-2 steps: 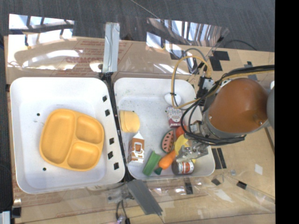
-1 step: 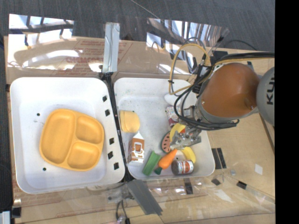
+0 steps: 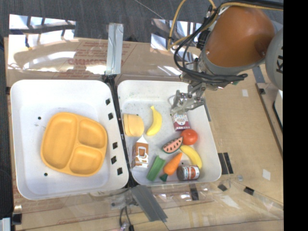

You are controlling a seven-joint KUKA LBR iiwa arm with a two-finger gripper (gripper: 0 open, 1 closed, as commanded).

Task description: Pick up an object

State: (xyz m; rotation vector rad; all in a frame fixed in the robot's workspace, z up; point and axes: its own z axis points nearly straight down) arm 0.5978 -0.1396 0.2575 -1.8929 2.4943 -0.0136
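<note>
From above, the arm (image 3: 238, 35) leans in from the right, its orange dome big and glossy, yellow and black cables (image 3: 190, 20) looping off its shoulder. The gripper (image 3: 185, 105) hangs low over the right bin (image 3: 144, 88), right above a small red ketchup bottle (image 3: 182, 122) with a pale label; whether the claw is released or clenched on it I cannot tell, the metal parts blur together there.

The ketchup bottle lies in the upper right part of that bin. Just below it sits a round red tomato (image 3: 189, 136), and beside that a watermelon slice (image 3: 172, 145), red with a green rind. Two curved yellow bananas: one (image 3: 155, 121) nearer the bin's middle, the other (image 3: 191, 156) lower down by the tomato. An orange carrot (image 3: 172, 163) and a green pepper-like piece (image 3: 155, 168) lie touching near the front wall, with a small dark can (image 3: 188, 173) at their right. A brown-and-white carton (image 3: 140, 154) rests along the left wall, below a pale yellow chunk (image 3: 133, 125).

The left bin (image 3: 29, 100) holds a yellow compartment tray (image 3: 73, 144), smooth plastic with rounded corners.

Both bins are white and shallow, sitting on taped cardboard (image 3: 144, 59) over a bench, grey floor beyond.
</note>
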